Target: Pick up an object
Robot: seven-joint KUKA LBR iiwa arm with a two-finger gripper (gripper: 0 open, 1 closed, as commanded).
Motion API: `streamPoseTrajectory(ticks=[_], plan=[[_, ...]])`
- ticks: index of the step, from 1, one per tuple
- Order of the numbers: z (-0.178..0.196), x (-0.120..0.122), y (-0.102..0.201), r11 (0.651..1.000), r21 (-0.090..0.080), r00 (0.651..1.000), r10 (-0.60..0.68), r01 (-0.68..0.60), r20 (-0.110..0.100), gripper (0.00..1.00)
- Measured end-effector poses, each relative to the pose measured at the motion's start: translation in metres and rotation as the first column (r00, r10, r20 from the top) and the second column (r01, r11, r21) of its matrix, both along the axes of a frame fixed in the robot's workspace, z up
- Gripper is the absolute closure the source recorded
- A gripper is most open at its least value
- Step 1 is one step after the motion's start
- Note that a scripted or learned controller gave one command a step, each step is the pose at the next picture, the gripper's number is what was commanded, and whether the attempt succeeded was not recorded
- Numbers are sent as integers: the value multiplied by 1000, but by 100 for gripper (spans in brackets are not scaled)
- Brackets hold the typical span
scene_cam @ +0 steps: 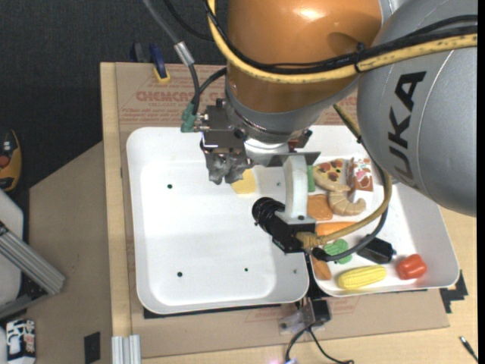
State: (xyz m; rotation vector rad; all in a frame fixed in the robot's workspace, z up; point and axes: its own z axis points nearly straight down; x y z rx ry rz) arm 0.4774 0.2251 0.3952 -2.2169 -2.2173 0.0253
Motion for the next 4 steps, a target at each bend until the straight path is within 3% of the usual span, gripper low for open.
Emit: streamPoseTrajectory(ticks=[1,2,3,4], plan=[[125,2,-1,1000,15,1000,1,-2,30,100],[-100,-1,-3,1000,-1,1000,-2,2,-1,100],[80,3,-1,1000,17,999,2,-2,35,100],[145,2,-1,1000,12,1000,1,-1,25,100]])
